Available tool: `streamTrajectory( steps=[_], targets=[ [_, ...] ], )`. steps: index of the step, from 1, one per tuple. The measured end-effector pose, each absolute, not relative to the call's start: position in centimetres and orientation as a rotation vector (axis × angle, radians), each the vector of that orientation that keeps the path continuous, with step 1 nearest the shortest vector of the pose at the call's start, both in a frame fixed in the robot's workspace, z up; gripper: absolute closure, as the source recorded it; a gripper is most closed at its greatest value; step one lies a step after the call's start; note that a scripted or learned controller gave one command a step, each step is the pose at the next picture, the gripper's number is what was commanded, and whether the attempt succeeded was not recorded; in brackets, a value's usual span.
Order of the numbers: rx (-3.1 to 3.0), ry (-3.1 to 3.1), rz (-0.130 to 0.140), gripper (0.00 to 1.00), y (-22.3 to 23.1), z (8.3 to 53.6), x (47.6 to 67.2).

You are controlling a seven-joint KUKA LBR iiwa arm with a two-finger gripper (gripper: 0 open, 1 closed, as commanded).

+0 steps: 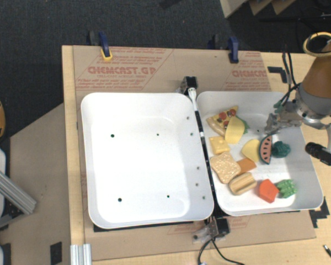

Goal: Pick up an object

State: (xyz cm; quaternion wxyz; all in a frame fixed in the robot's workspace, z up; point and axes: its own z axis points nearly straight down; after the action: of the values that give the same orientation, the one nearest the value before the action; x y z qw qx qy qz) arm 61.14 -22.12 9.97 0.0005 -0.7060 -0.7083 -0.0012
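— Dark carpet lies around the counter (154, 65), whose brown sheet is held by blue clamps (105, 44) at its far edge. What sits on it?

— Two white bins side by side. The left bin (99, 120) has bare white floor with a few dark dots. The right bin (311, 195) holds toy food: a pizza slice (220, 120), a yellow wedge (235, 130), a cracker (225, 167), a bread roll (242, 183), a watermelon slice (266, 149), a red block (268, 190) and a green broccoli piece (286, 188).

— And the arm?

— It reaches in from the right, the gripper (273, 125) low over the right bin's far part, just beyond the watermelon slice. Whether it is apart or together, I cannot tell; nothing is visibly held.
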Motion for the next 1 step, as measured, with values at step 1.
streamTrajectory(
  steps=[1],
  targets=[
    [-2.217,-2.23,-0.003,1.0,-15.76,8.44,64.32]
  ],
)
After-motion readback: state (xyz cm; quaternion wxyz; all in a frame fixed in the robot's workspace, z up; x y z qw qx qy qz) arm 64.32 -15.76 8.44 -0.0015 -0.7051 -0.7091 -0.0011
